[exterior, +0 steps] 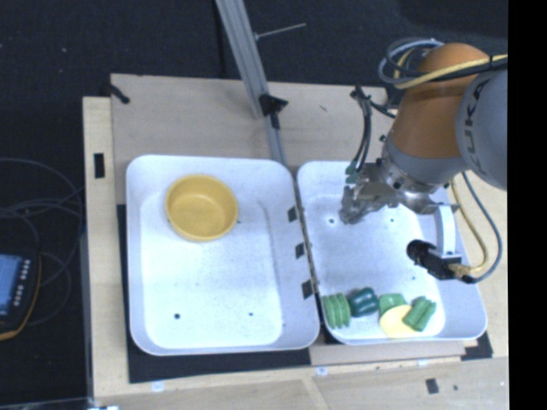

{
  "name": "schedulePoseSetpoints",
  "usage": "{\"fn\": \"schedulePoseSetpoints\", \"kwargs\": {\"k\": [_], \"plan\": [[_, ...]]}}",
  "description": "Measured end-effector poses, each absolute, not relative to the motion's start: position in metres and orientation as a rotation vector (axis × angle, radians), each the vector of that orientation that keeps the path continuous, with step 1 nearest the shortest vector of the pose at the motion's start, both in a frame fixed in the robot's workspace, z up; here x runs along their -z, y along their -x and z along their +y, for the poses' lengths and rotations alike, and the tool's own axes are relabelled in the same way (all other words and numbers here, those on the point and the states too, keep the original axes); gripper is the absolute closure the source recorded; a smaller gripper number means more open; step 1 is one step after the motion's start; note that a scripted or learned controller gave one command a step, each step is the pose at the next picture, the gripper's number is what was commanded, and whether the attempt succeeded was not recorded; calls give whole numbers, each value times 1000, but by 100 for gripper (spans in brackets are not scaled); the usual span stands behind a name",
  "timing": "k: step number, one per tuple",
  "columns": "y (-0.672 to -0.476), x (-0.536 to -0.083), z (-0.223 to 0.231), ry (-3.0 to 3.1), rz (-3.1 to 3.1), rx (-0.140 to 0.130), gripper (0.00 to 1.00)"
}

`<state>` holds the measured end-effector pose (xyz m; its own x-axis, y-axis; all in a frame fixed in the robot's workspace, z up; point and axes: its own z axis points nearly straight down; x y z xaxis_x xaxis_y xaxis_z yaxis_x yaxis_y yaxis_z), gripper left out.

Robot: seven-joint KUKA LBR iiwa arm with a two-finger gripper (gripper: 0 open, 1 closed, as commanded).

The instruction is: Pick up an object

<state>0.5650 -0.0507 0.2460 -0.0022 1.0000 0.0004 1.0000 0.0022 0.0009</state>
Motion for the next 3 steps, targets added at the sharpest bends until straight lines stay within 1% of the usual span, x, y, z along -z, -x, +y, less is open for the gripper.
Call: {"fn": "schedulePoseSetpoints", "kwargs": {"k": [1, 3], "plan": [[-544, -235, -3, -2219, 2225, -1, 100], [-521, -231, 80, -2218, 2226, -1, 100]]}}
